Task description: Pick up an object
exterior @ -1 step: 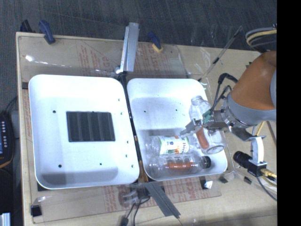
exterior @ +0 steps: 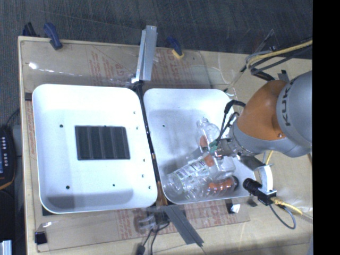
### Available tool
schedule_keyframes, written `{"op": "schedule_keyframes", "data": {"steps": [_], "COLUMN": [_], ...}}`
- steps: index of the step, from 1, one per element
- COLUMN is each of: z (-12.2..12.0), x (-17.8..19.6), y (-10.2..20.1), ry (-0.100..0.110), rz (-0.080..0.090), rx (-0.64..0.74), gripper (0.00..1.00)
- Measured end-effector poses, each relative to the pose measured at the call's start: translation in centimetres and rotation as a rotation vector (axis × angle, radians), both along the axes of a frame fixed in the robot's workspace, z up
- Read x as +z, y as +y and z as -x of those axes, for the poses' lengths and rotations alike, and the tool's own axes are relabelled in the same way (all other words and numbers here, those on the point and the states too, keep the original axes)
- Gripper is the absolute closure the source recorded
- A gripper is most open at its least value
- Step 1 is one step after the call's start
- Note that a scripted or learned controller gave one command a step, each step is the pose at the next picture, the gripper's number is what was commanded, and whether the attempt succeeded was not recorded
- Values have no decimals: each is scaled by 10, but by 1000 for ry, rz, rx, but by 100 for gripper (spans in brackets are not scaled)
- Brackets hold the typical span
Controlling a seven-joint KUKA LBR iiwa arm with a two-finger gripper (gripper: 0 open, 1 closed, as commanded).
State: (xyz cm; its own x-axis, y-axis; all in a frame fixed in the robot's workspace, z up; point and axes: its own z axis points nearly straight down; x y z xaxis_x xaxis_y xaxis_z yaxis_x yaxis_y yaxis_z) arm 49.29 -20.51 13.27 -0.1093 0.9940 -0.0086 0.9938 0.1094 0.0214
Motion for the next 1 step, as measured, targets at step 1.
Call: {"op": "schedule_keyframes", "data": {"steps": [1], "z": [-49], "x": [-31], "y": [-4], "ry": [4], "rz": [-2], "rx": [74], "gripper": [0]}}
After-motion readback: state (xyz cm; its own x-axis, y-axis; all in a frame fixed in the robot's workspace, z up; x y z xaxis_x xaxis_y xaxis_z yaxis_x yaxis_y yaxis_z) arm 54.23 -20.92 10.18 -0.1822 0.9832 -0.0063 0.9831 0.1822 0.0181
